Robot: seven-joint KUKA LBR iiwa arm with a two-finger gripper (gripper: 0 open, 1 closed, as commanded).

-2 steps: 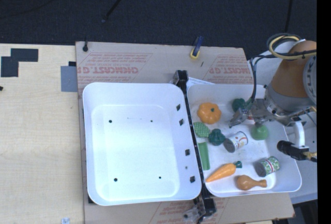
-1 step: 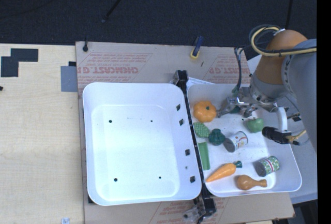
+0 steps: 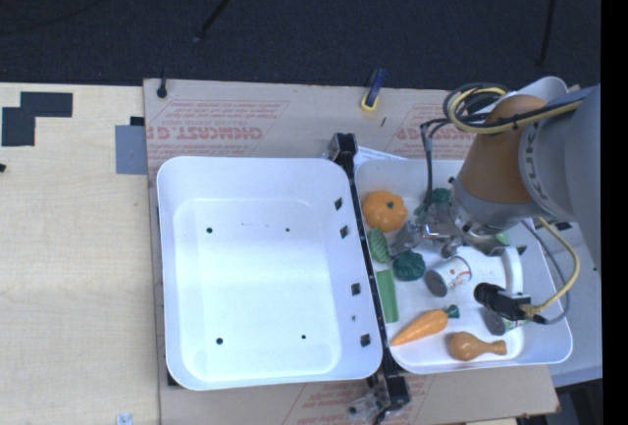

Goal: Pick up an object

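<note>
- Reaching in from the view's right, the grey arm [image 3: 549, 168] is hanging its gripper [image 3: 420, 237] low over the left half of the right bin [image 3: 559, 349].
- Whether the gripper is spread or pressed together cannot be told from this slanted view.
- An orange pumpkin [image 3: 384, 210] is sitting just to the left of the gripper, near the bin's upper left corner.
- A pale green ribbed piece [image 3: 378, 244] is lying just below the pumpkin, its long axis running roughly from the far side towards the near side.
- A dark green round piece [image 3: 409, 265] is resting just below the gripper, close to it; contact cannot be told.
- A long green strip [image 3: 388, 296] is lying along the bin's left wall, its long axis parallel to that wall.
- A carrot [image 3: 422, 326] is lying slantwise near the front of the bin, its tip pointing to the lower left and its green top to the upper right.
- A tan gourd [image 3: 475, 346] is lying just to the right of the carrot, its bulb to the left and its narrow neck pointing right.
- A small grey cylinder [image 3: 446, 276] is lying between the dark green round piece and the bin's middle.
- The left bin [image 3: 182, 217] is sitting beside the right bin, their walls touching.
</note>
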